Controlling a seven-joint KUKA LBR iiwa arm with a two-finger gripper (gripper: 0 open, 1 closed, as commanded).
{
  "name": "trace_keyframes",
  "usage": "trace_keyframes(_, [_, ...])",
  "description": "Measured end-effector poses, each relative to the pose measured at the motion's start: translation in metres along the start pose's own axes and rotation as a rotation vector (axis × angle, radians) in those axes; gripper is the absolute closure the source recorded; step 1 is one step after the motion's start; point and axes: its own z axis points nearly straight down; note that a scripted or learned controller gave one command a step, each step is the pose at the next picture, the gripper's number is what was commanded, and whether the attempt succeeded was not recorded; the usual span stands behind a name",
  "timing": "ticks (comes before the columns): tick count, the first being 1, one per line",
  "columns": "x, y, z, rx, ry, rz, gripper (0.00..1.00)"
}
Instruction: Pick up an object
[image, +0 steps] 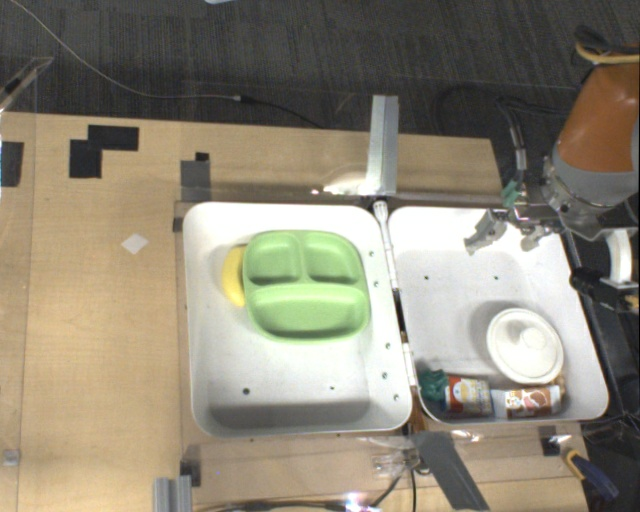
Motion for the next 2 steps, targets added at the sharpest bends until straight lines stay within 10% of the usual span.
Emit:
trace_keyframes(1, [-0.088,-0.039,0.074,0.003,0.000,0.033,0.00])
trace_keyframes(2, [-0.067,-0.001,0.152,-0.006,-0.002,-0.086,0.00])
